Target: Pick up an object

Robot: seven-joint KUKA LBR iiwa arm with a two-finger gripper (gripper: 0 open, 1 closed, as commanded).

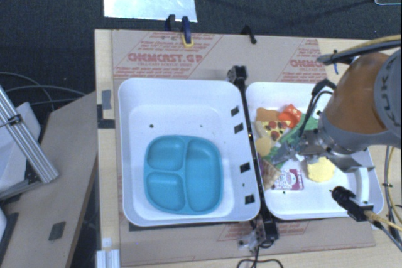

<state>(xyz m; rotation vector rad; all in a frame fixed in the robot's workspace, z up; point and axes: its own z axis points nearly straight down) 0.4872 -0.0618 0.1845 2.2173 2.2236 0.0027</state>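
So, biggest thing first: you've got the grey KUKA arm with the orange band (361,103) hanging over the right-hand shallow white plastic bin (367,188), and it blocks a good part of that bin's far right side. The left-hand white bin (182,94) carries just a blue divided plastic tray (184,173), sitting toward its near edge.

The stuff worth grabbing is a loose heap along the right bin's left wall: a small white and purple carton (288,181) near the front, a pale yellow round piece (321,170) just beside it toward the bin's middle, a toy pizza slice (274,129), and a red and orange toy (290,115) at the far end.

The two-finger gripper (291,149) is down in that heap, and honestly you cannot tell how far its jaws are spread or whether anything's between them.

Where this could go sideways: everything's packed touching, so I'd guess a close could pinch two items, or slip off a rounded one.
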